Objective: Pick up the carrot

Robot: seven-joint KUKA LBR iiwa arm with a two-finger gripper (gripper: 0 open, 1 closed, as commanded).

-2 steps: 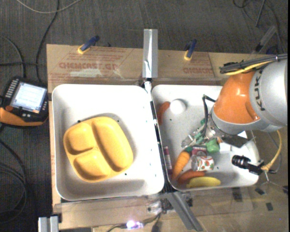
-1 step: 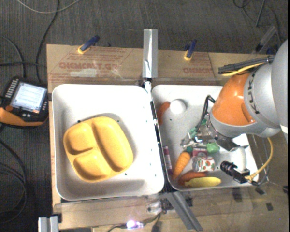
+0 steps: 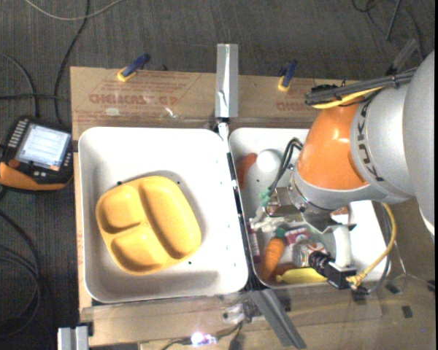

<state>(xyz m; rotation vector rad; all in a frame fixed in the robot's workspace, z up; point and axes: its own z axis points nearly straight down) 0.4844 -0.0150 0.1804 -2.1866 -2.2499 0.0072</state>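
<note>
The carrot [image 3: 272, 252] is located in the right bin [image 3: 372, 228], near its front left corner, lying at a slant with its green top toward the arm. A yellow item [image 3: 301, 275], possibly a banana, lies just beside its lower end, and a red item [image 3: 255, 248] lies against the bin's left wall next to it. The gripper [image 3: 281, 211] is positioned just above the carrot's top end, largely hidden under the orange band [image 3: 328, 152] of the arm; whether it is released or clenched cannot be told, and no object is seen held.

The following risks are judged from this arrangement. The carrot is crowded by neighbouring items, so a wrong object may be seized, or two at once. The bin wall stands close, so it may be struck on descent. A grasp taken at the tapered end may slip as the carrot is lifted. The left bin [image 3: 95, 152], holding a yellow divided plate [image 3: 149, 223], is not involved.
</note>
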